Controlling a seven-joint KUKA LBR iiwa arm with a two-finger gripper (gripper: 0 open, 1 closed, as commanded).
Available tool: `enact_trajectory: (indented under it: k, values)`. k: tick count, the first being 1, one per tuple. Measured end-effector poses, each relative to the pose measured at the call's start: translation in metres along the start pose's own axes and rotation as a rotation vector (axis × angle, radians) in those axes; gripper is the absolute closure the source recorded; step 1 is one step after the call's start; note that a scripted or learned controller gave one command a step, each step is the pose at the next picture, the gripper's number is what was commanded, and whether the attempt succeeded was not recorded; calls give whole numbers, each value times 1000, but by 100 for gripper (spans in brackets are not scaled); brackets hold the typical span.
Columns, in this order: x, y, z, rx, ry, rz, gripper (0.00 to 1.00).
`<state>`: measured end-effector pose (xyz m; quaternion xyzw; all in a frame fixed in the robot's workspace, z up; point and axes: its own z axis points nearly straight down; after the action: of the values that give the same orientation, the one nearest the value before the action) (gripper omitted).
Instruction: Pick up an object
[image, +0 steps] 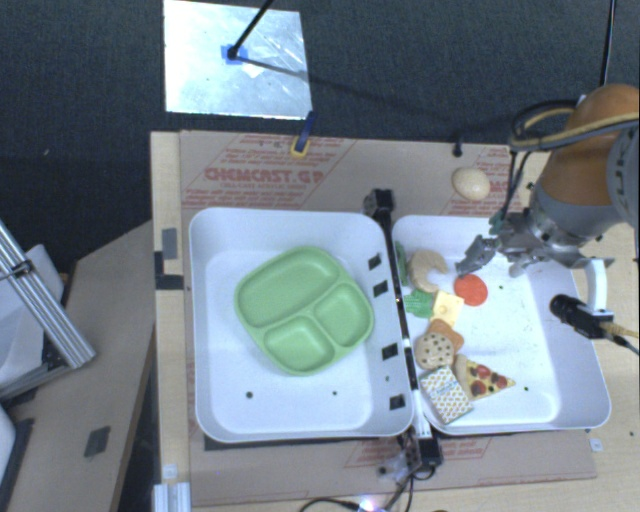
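The right bin (575, 385) holds several toy foods: a beige bun (428, 266), a green piece (419, 301), a red disc (472, 290), a yellow slice (447, 308), a brown cookie (435, 349), a pizza wedge (484, 381) and a checkered square (447, 394). My gripper (476, 254) hangs over the bin's upper part, just above the red disc and to the right of the bun. Nothing shows in its grasp. The grey and orange arm (585, 160) comes in from the upper right.
The left bin (215, 400) bears a green divided plate (303, 309). A beige egg-shaped thing (471, 183) lies on the cardboard behind the right bin. A black divider (396, 310) runs between the bins. A foil sheet (237, 60) lies at the back.
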<state>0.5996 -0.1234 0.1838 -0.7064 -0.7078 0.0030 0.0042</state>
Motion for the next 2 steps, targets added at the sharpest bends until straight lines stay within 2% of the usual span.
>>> enact_trajectory:
  k: [1, 2]
  values:
    - [0, 3, -6, -12, -2, -2, 0]
    - [6, 11, 51, -9, -1, -5, 0]
